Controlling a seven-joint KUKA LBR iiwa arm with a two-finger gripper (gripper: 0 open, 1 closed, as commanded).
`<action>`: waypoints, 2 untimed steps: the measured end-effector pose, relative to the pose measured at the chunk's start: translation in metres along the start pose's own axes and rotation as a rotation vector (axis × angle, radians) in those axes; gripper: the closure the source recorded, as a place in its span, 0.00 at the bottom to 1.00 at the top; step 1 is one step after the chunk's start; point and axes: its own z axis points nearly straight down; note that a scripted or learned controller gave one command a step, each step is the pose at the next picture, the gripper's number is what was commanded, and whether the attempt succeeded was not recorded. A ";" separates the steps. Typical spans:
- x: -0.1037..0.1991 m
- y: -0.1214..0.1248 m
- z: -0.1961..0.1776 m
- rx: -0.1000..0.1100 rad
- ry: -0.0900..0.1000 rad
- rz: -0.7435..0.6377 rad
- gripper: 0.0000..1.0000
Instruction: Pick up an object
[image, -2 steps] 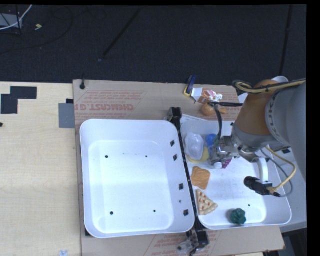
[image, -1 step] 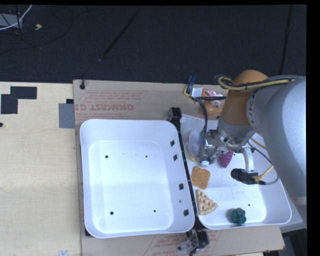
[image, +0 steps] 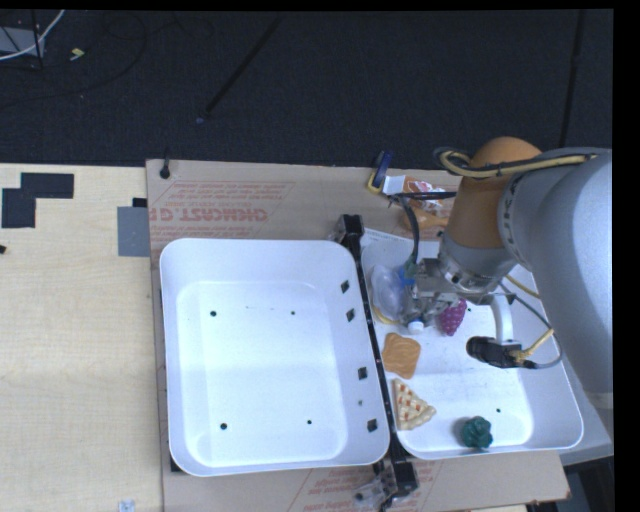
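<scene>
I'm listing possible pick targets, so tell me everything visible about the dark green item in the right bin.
The dark green item is a small, roundish, lumpy piece with a bumpy surface, something like toy broccoli; its material is too small to judge. It lies on the floor of the right bin close to the near wall, apart from everything else. The pizza-slice piece is its nearest neighbour, to its left in the picture, with bare floor between them. The tool is farther back in the bin, well away from it.

One fixed cam above the bench (image: 80, 330), looking down at a slant on both bins (image: 180, 300), mid-range.
</scene>
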 end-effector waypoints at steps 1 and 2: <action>-0.010 -0.057 -0.013 -0.080 -0.001 -0.011 1.00; -0.056 -0.074 0.015 -0.082 -0.003 -0.010 1.00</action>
